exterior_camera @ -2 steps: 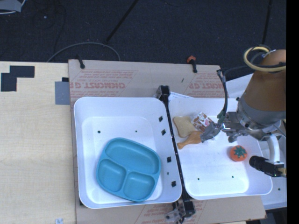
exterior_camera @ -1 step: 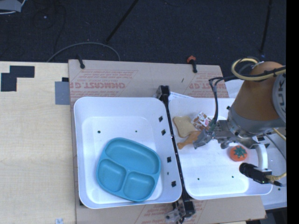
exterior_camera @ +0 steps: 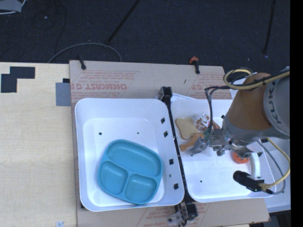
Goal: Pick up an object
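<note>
I see the gripper (exterior_camera: pixel 200 145) low over the upper left part of the right bin (exterior_camera: pixel 215 186). I cannot tell whether it is wide or narrow, nor that it holds anything. A tan piece (exterior_camera: pixel 185 126) lies in that bin's upper left, just beside the gripper. An orange item (exterior_camera: pixel 241 158) sits toward the bin's right side, partly under the arm. A blue divided plate (exterior_camera: pixel 130 170) lies left of the right bin.

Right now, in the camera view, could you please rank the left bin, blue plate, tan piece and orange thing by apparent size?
1. left bin
2. blue plate
3. tan piece
4. orange thing, partly hidden by the arm, so unsure
</note>
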Controlling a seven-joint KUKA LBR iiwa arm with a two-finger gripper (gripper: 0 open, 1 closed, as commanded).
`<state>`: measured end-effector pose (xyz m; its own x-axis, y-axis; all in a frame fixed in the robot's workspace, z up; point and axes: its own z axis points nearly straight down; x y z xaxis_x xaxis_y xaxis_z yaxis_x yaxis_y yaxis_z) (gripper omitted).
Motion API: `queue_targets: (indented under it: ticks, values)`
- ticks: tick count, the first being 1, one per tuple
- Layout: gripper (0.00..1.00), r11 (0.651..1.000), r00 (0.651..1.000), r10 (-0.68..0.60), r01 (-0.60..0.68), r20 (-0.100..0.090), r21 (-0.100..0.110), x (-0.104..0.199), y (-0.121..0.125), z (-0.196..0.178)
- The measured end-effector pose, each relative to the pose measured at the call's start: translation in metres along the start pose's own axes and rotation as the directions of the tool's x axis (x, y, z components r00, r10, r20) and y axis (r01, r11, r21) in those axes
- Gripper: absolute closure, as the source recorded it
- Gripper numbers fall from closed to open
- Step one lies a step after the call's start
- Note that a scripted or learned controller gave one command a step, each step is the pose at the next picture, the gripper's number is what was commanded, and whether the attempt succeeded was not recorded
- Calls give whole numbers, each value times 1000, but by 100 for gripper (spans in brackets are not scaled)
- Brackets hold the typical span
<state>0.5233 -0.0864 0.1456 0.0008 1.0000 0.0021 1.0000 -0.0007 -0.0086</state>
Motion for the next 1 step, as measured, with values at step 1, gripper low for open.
queue_targets:
  ticks: [1]
  values:
    - [0, 1000, 1000, 0, 0, 0, 0, 1, -1, 54]
